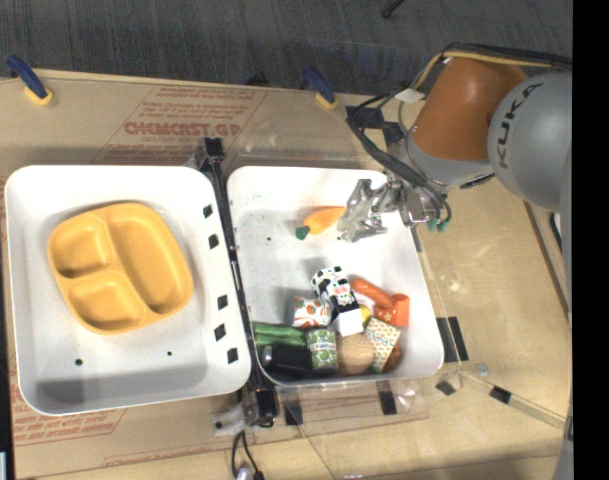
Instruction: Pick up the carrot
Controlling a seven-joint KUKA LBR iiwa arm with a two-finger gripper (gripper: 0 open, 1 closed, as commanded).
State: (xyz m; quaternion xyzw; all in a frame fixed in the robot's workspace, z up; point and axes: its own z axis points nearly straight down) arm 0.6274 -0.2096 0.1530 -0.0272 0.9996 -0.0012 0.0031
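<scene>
The carrot [320,220], orange with a green stub at its left end, lies on the floor of the right bin [274,258] near its back. My gripper [362,215] hangs just to the carrot's right, its metal fingers [356,206] close to the carrot's thick end. The fingers look slightly apart, and nothing sits between them. The carrot rests on the bin floor, not lifted.
A yellow divided tray [119,265] lies in the left bin [44,368]. Several small toy foods crowd the right bin's front corner: a black-and-white cow figure [331,283], an orange piece [384,303], a green item [279,334]. The arm's orange band [464,108] looms over the back right.
</scene>
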